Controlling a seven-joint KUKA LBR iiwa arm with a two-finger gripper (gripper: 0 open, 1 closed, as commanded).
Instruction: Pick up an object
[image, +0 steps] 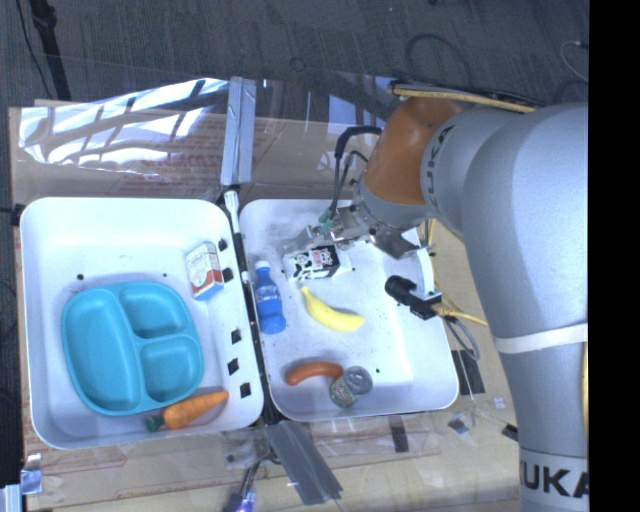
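Near edge, right bin: small can (349, 386) on its side next to sausage (313, 372), both close to the front wall.
Near edge, left bin: carrot (194, 408) lying just below the blue divided plate (132, 345).
Mid, right bin: banana (332, 314) loose on the floor, blue bottle (267, 298) along the divider wall w/ left bin.
Mid, left bin: small red/white carton (204, 270) just beside the plate's top right corner.
Target (my guess): black/white box (320, 262) at the back of the right bin (430, 385), tilted, just under the wrist.
Gripper (325, 238): low over that box, touching or nearly. Fingers hidden by wrist + clutter, can't tell if apart or closed, can't confirm a hold.
Handling: box looks like light cardboard, stiff-ish but crushable, printed faces prob. slick. Pinch across the narrow flat sides, mid-body, moderate force.
Risk: tilt means one finger may land on an edge and skid it toward the back wall.
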